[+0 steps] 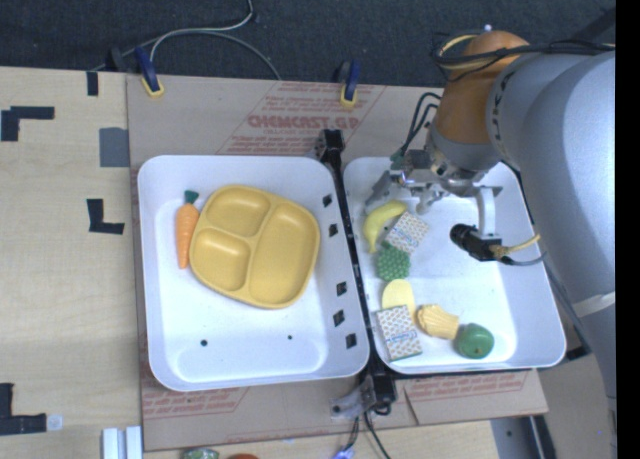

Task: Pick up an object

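My gripper hangs over the upper left part of the right bin, its fingers open and pointing down with nothing between them. Just below the fingertips lie a yellow banana and a checked pouch, side by side. Further down the bin's left side sit a green knobbly piece, a pale yellow piece, a second checked pouch, a corn cob and a green apple.
The left bin holds a yellow divided plate and an orange carrot along its left side. A black divider runs between the bins. The arm's grey body covers the right bin's right edge.
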Robot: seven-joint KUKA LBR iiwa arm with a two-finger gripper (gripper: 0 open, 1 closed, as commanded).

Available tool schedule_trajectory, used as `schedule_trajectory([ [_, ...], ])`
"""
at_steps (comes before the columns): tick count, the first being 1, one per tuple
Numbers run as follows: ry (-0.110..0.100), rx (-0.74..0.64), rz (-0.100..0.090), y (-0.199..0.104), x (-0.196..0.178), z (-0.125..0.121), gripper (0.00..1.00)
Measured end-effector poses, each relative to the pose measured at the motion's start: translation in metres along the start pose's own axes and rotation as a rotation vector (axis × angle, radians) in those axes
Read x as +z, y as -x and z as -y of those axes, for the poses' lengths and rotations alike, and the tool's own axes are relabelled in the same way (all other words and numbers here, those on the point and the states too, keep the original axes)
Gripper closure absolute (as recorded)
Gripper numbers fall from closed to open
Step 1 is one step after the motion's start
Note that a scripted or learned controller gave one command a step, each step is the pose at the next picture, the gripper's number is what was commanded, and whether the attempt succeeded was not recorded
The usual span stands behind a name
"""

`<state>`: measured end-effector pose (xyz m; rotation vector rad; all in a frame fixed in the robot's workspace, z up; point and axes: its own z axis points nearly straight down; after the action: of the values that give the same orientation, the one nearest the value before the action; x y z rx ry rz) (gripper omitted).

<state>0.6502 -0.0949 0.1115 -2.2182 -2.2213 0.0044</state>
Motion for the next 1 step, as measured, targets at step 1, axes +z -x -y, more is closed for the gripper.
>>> schedule_trajectory([
  [1, 0.005, 0.000, 0.000, 0.0125, 0.0257, 0.0114, 0.00],
])
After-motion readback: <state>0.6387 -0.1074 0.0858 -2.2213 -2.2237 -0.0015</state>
